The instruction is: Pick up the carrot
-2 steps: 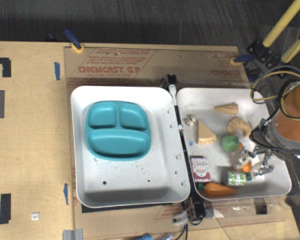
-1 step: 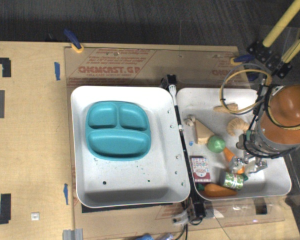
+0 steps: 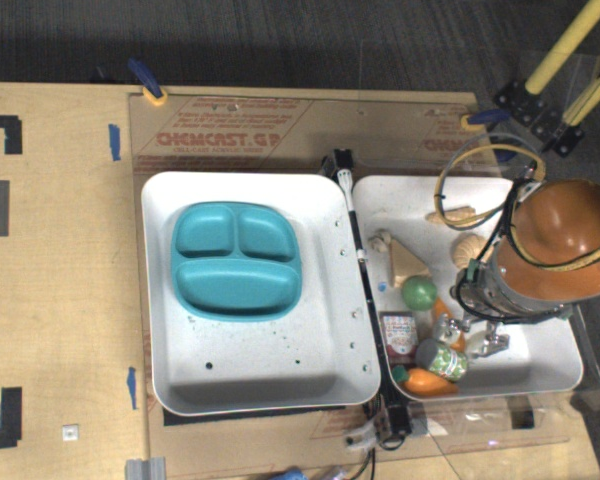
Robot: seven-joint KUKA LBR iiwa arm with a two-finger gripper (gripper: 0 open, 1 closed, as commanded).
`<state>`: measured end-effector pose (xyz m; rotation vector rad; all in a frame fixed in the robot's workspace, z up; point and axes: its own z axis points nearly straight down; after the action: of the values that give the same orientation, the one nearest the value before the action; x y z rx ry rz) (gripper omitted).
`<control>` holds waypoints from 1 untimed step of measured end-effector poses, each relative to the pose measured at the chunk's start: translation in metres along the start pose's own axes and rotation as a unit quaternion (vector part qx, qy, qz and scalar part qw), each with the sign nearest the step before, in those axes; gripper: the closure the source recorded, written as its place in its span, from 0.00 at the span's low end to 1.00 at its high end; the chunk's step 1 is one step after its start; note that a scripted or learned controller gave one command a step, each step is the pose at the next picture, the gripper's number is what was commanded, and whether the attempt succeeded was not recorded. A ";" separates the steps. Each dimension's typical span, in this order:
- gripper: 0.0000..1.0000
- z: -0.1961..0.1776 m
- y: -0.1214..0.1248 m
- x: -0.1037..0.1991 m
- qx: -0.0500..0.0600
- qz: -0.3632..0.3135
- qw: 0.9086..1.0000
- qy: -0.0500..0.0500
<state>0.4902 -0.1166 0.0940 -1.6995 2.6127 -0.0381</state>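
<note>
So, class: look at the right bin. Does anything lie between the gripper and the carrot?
The carrot lies at the right bin's near edge. The gripper hangs just above and right of it. A small greenish item sits partly on the carrot's upper side, between the two.

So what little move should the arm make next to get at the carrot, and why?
Probably ease the gripper slightly toward the near-left corner of the right bin, then descend. The carrot lies there against the front wall, a little short of the gripper, with a green ball and other small items crowded close by.
</note>
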 end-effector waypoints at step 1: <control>0.00 0.002 0.004 0.000 -0.005 0.000 1.000 0.000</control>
<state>0.4870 -0.1152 0.0916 -1.7032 2.6178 -0.0257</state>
